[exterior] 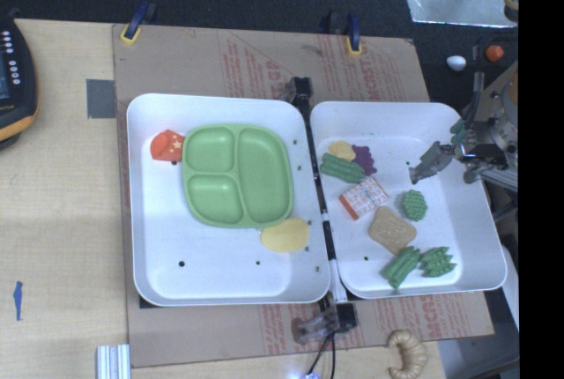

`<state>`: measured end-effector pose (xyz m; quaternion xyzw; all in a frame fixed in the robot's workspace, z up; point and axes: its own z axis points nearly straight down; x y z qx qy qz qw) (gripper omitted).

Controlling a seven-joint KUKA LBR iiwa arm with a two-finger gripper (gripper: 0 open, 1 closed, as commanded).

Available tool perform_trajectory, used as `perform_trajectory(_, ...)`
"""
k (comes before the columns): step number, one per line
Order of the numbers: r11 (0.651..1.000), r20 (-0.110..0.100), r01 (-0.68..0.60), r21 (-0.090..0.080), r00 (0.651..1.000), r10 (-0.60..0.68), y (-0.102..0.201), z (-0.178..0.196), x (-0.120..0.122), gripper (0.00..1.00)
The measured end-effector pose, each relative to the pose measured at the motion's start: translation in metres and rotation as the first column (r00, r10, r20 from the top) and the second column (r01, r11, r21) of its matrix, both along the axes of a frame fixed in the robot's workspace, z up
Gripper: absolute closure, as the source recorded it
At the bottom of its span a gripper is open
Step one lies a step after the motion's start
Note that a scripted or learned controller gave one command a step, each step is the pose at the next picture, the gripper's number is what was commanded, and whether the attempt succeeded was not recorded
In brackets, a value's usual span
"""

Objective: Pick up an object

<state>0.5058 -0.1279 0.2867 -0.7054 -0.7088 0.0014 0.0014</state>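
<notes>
White plastic lines both bins, and the end effector [425,167] hangs over the right bin [445,117] near its far right side, with nothing between its tips; whether they stand apart or together I cannot tell from this slant. Closest to it, just below and a little left, lies a small green ridged toy [414,204], well clear of its neighbours. Further left of the end effector sit a red-and-white packet [363,196], a green pod [342,168] and a purple cluster [362,157]; a tan slab like bread [391,229] lies below-left, with two green bundles [418,263] beyond it.

All look like light toy food, probably hollow plastic or foam, so weight should be no concern, but smooth curved skins may slip. The ridged toy seems the best candidate: take it across its narrow waist, pressing straight down so it does not roll. The slab looks too wide and flat to span easily.
</notes>
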Motion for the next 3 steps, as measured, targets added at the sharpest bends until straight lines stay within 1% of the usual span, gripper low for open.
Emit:
perform_trajectory(1, 1.000, -0.007, 0.000, 0.001, 1.000, 0.000, -0.016, -0.202, 0.003, 0.00)
perform_trajectory(2, 1.000, 0.003, -0.005, 0.000, 1.000, 0.005, 0.014, -0.195, 0.038, 0.00)
perform_trajectory(3, 1.000, 0.006, -0.004, 0.000, 1.000, 0.004, 0.035, -0.194, 0.096, 0.00)
